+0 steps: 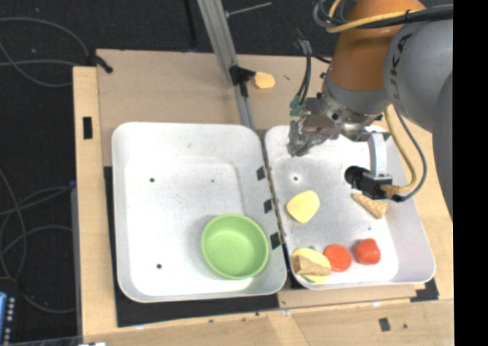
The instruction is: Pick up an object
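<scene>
My gripper (300,141) hangs over the far left corner of the right bin (408,249), with nothing seen in it. Below it, toward the near side, a yellow rounded piece (303,206) lies on the bin floor. A tan wedge (370,204) rests to the right of that. Along the near edge sit a red tomato-like ball (338,257), a red pepper-like piece (367,251) and a tan and yellow sandwich-like piece (311,264).
A green bowl (235,245) stands in the near right part of the left bin (152,184). A small yellow piece (264,80) lies on the bench behind the bins, beside a slanted metal post (217,24).
</scene>
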You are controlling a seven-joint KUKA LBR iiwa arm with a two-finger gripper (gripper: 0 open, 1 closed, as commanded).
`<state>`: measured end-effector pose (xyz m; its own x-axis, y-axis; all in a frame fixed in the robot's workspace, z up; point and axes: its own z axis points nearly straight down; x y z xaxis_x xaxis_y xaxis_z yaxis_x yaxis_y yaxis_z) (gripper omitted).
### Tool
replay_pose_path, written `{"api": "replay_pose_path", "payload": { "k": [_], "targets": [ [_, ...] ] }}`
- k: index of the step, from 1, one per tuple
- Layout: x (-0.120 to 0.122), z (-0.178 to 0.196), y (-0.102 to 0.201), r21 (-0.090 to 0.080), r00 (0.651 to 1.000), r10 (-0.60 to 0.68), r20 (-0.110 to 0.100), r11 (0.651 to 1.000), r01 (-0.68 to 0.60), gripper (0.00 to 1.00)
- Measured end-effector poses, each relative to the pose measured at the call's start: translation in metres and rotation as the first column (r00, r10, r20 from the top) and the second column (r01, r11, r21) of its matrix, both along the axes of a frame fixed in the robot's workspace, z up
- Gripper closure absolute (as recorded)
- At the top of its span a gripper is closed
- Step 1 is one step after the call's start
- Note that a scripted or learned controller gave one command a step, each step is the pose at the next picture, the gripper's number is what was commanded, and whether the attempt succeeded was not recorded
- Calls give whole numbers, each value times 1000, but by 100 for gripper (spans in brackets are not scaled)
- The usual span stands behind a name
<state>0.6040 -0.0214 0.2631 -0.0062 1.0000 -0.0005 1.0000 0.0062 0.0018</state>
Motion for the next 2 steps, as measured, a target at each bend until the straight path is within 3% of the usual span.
{"api": "replay_pose_path", "payload": {
  "k": [2],
  "targets": [
    [10, -25, 103, -1, 1000, 0, -1, 1000, 0, 100]
  ]
}}
